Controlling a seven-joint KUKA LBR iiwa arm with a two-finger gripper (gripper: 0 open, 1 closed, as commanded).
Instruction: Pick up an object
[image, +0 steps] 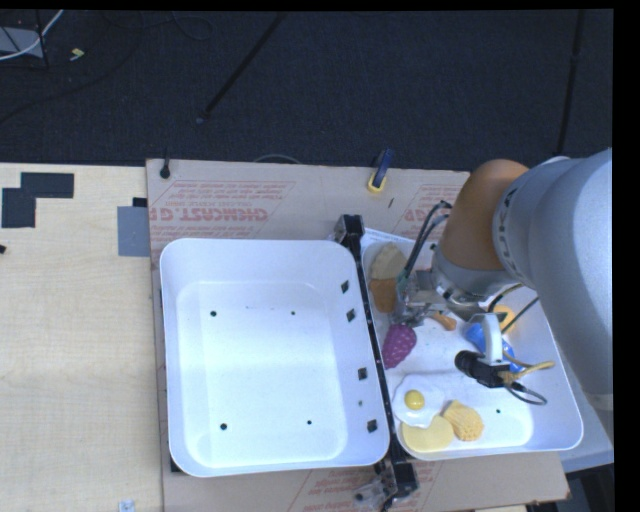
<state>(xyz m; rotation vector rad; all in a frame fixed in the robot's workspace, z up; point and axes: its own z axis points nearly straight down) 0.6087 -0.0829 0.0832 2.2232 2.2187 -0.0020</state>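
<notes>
Right bin (545, 420) is crowded: fried egg toy (413, 403), pale yellow slice (430, 438) and ridged yellow cracker (464, 421) at the near wall, tan bread-like piece (386, 263) and brown chunk (381, 294) in the far left corner, blue item (487, 335) to the right. The gripper (413, 306) sits over the bin's left side, close to the left bin (260, 340); open or closed, can't tell. Closest object is the purple grape bunch (399, 344): small, knobbly, dark magenta, on the bin floor just nearer than the gripper, beside the left wall, between brown chunk and egg.
</notes>
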